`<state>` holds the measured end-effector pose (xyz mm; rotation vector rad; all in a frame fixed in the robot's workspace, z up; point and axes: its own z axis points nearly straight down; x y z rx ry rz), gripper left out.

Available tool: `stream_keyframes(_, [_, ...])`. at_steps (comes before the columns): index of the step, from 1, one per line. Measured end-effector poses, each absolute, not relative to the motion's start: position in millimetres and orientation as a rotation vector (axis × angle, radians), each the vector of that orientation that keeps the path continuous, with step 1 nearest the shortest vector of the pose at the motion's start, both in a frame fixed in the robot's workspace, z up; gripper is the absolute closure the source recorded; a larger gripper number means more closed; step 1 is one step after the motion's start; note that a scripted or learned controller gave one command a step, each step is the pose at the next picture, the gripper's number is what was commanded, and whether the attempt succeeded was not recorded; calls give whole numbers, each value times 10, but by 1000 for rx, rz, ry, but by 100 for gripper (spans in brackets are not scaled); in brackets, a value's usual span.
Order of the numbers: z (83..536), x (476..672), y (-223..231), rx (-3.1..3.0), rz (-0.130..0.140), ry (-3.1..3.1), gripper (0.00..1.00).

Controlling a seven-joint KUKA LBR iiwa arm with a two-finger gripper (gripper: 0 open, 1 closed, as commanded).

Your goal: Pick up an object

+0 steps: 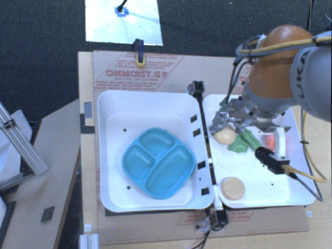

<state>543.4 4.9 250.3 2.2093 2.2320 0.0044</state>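
Risk comes first, and you can read it from left to right. In the left bin [111, 139] lies a blue divided plate [158, 162], flat and broad, well apart from the arm and a poor thing for two fingers to pinch. Past the black-clipped divider [203, 139] the right bin [254, 193] is crowded at its far end: a pale cream rounded piece [224, 136], a green toy vegetable [243, 143] touching it, and a red-and-white piece [275, 140] just beyond, with a tan round disc [232, 188] alone near the front wall. The gripper [224, 119] hangs over that cluster, its metal fingers [218, 122] just above and beside the cream piece, which you should take as the likeliest target. You cannot tell from this slanted view whether the fingers are spread or closed, nor whether they touch the piece; nothing shows between them. The danger, as a judgement, is that the rounded piece rolls or squirts sideways against the green one when pinched, or that the fingers land on both at once. The black cable fitting [270, 160] trailing from the arm lies low over the bin and could nudge the toys as the arm descends.
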Motion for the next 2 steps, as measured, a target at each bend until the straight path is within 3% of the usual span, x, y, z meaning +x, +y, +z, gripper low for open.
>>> stream_keyframes(1, [2392, 5484, 601, 2211, 3, 2232, 100])
stream_keyframes(2, [2331, 5789, 1061, 2210, 5, 2231, 100])
